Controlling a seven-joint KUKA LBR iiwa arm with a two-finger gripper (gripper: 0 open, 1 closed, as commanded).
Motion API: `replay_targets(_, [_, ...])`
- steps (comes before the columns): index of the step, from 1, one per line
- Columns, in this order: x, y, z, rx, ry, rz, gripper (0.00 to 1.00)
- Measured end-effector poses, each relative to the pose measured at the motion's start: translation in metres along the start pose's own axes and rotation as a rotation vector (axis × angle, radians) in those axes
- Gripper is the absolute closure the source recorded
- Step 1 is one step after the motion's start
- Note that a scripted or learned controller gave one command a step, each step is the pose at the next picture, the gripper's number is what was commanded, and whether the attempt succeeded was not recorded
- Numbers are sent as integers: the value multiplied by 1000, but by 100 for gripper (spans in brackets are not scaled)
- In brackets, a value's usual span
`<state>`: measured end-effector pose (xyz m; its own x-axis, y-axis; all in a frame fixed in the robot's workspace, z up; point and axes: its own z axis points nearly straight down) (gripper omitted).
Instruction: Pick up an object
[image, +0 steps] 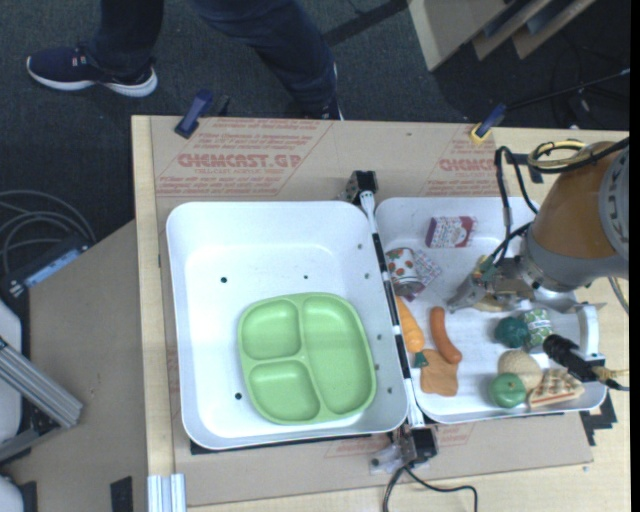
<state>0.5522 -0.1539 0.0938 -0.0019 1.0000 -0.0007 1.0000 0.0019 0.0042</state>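
Left bin (200, 300) is carrying a green divided tray (305, 357), parked at its 5 o'clock corner, apparently as a drop target. Right bin (470, 208) is holding the candidates: carrot (410, 325) lying along the divider at 9 o'clock, sausage (445, 335) just beside it, green apple (507, 391) at 5 o'clock. Gripper (487, 287) is hovering centrally over that bin; cannot tell its closure; nothing seen gripped.

1. Dark grey carpet floor (60, 140) around a pale wooden counter (150, 300).
2. Black cables (40, 225) coiled at left.
3. Dark blue sneaker (90, 70) at top left.
4. Light wooden furniture (500, 30) at top right.
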Motion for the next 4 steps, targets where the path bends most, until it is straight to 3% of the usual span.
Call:
replay_targets(1, [14, 42, 4, -6, -5, 2, 0])
replay_targets(2, [53, -14, -4, 6, 2, 2, 0])
replay_targets(3, [53, -14, -14, 4, 1, 3, 100])
replay_targets(4, [53, -14, -14, 5, 1, 3, 0])
